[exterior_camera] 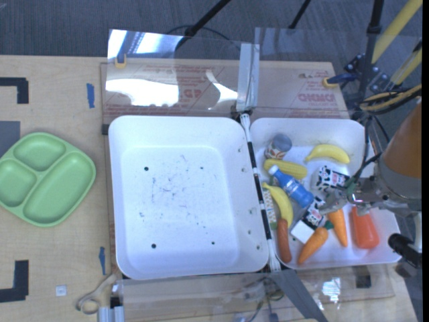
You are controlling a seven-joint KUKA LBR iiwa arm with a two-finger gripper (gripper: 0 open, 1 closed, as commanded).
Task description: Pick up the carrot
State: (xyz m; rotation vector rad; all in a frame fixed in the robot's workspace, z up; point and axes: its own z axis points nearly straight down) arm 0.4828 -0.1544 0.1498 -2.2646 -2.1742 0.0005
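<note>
The arm's jaws [350,196] are hovering low in the right bin [355,129], just above the toy pile; I cannot tell how they are set. Two tapered orange carrots are lying near the front wall: one carrot [314,244] slanting beside a second carrot [339,227], glossy plastic, crowded by bananas [328,153].

The arm reaches in from the right, its orange band above the wrist. Below the wrist, the gripper [350,198] points leftward and down.
</note>
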